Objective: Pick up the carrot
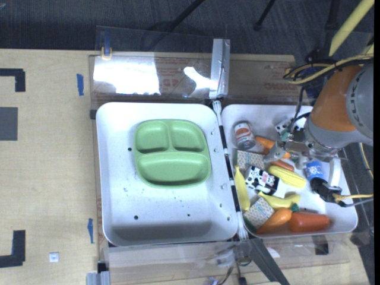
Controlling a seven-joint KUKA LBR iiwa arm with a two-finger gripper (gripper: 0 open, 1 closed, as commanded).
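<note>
Camera view, arm bent over right bin

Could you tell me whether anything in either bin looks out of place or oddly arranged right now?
The right bin is a jumble: toy foods lie heaped on one another, with the carrot against the near wall. By contrast, the green plate sits alone and level in the left bin. Nothing looks spilled or broken.

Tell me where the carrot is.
The carrot lies in the right bin, along its near edge, beside an orange piece and below the banana.
</note>
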